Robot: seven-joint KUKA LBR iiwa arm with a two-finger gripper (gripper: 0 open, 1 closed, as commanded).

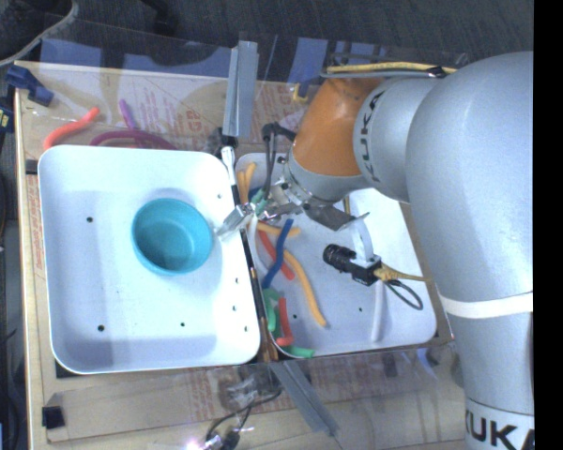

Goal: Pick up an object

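A blue bowl [174, 235] sits upright in the middle of the left white bin [75, 186]. The right bin [394, 324] holds several small things: a blue stick [280, 253], a curved yellow-orange strip [310, 298], a red piece [270, 298] and green pieces [283, 331] near its left wall. My gripper [239, 218] hangs low over the wall between the two bins, just right of the bowl's rim and above the top end of the blue stick. I see nothing held in it.
The arm's grey body and orange band [333, 139] cover the right and far part of the right bin. Outside the bins, at the bench's far left, lie a red-orange strip [70, 127] and a magenta tube [131, 140].
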